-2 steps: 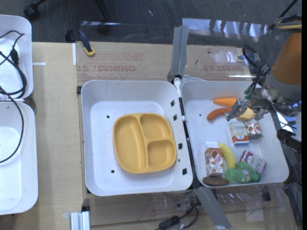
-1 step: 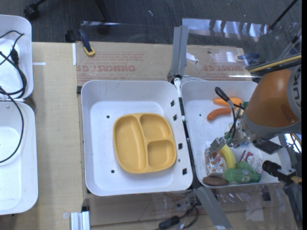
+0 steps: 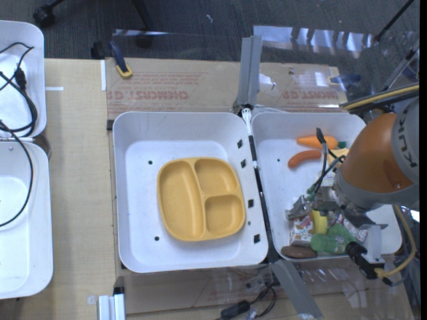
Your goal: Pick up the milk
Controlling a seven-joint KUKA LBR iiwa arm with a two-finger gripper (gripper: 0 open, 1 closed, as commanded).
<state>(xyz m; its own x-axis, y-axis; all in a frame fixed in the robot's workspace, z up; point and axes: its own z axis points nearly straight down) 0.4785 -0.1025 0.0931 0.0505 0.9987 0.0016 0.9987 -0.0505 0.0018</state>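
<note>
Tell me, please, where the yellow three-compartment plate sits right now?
The yellow three-compartment plate lies in the middle of the left white bin, across the divider from the right white bin that holds the food items.

matt white plastic bins [image 3: 127, 179], smooth yellow plastic tray [image 3: 200, 197], glossy orange band [image 3: 377, 155].

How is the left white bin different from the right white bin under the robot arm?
The left white bin holds one yellow divided plate; the right white bin holds a clutter of small items, among them an orange carrot-shaped toy. The grey-and-orange arm hangs over the right bin, while nothing overhangs the left bin. Both are shallow, white and roughly square, sitting side by side.
</note>
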